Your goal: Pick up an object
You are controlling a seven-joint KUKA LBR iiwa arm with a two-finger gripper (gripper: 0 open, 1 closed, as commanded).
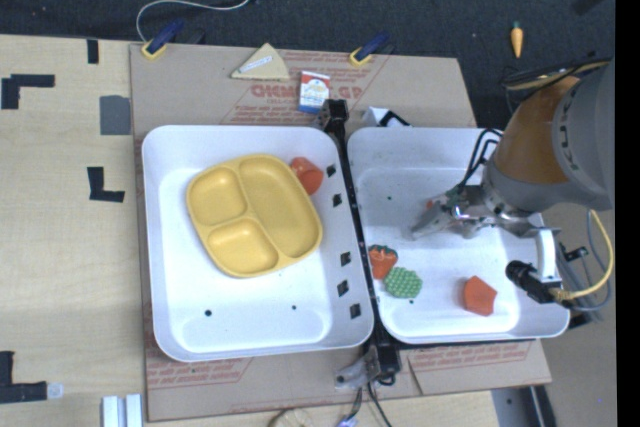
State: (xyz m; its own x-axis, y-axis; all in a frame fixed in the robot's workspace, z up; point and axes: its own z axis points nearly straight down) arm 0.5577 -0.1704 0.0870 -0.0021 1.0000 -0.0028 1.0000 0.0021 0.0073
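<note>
Nearest candidates: three small objects lie along the near part of the right bin. The red block lies toward the right, the green patterned ball lies left of it, and the orange-red strawberry-like piece sits just beside the ball, close to the bin's left wall.
Gripper position: the gripper is low over the middle of the right bin, farther from the camera than all three objects.
Key relation: the red block lies toward the camera and to the right of the fingertips; the ball and the strawberry-like piece lie toward the camera and to the left. All three are apart from the fingers, none touching.
Finger state: the two fingers appear slightly parted, pointing left; nothing is visible between them. The exact opening is hard to judge at this size.
Arm pose: the arm enters from the right, with the wrist bent so that the gripper extends leftward across the bin floor.
Left bin: a yellow divided plate fills its centre; a red-orange piece touches the plate's far right edge, well apart from the gripper.
Judgement: no object is gripped yet; the next move requires a shift toward the camera.
</note>
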